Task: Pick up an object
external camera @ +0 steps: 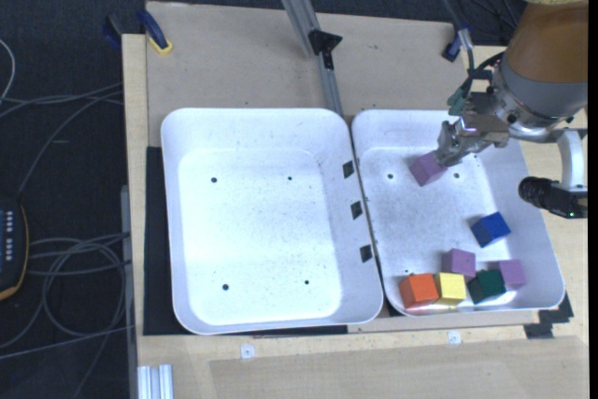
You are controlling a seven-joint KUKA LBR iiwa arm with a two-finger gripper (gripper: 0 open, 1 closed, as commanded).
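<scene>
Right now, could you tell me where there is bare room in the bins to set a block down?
The left bin offers bare floor throughout. In the right bin, the left-centre floor is free, between the purple block under the gripper and the crowded block cluster along the near-right edge.

Table (234, 61): light wood top, carrying two shallow white bins side by side, touching — left bin (177, 201), right bin (374, 131). Blue clamps at far edge: left (154, 31), right (458, 42).
</scene>
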